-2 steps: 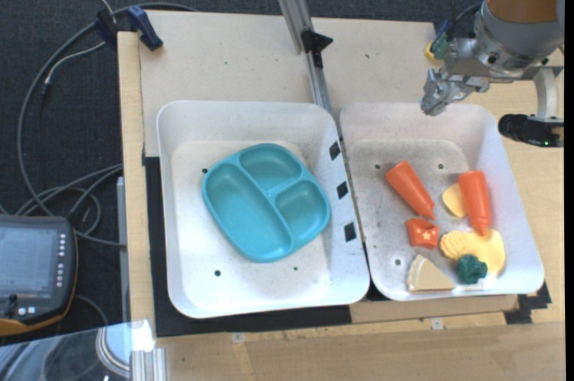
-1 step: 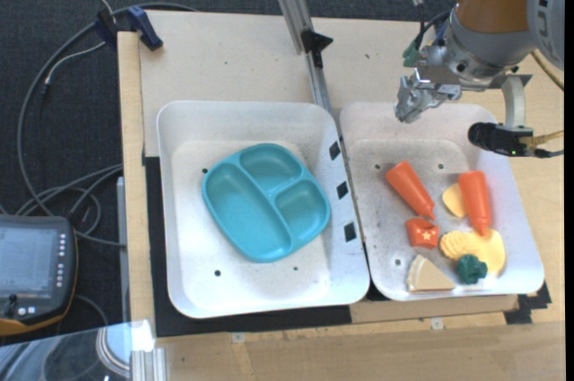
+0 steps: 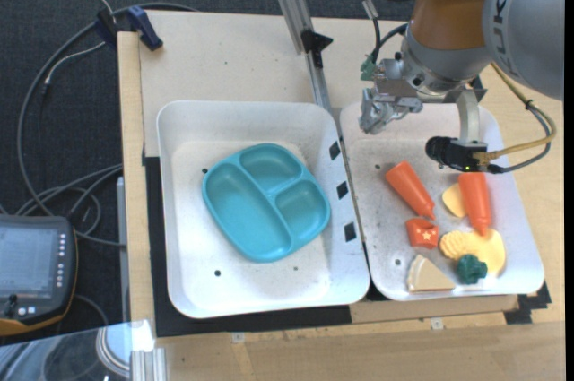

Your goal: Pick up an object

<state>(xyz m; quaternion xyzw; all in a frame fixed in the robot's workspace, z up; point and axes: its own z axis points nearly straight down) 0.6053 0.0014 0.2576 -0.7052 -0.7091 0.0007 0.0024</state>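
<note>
Orange tapered toy carrot point(image 3: 410, 187) in right bin point(image 3: 529, 245), hand point(image 3: 377, 117) above, grip state unclear

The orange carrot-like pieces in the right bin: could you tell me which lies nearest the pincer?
The left carrot, slanted at mid-bin just below the pincer; the other carrot lies farther right.

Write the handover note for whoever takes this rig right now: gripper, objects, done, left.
Gripper: above the far end of the right bin, nothing seen between its fingers; open or shut is not readable.
Right bin holds the toy food: two orange carrots, a small orange piece, a yellow ridged piece, a green piece, a sandwich wedge.
Left bin: blue divided plate.
Done: nothing picked.
Left: descend, grasp one item, lift.
</note>
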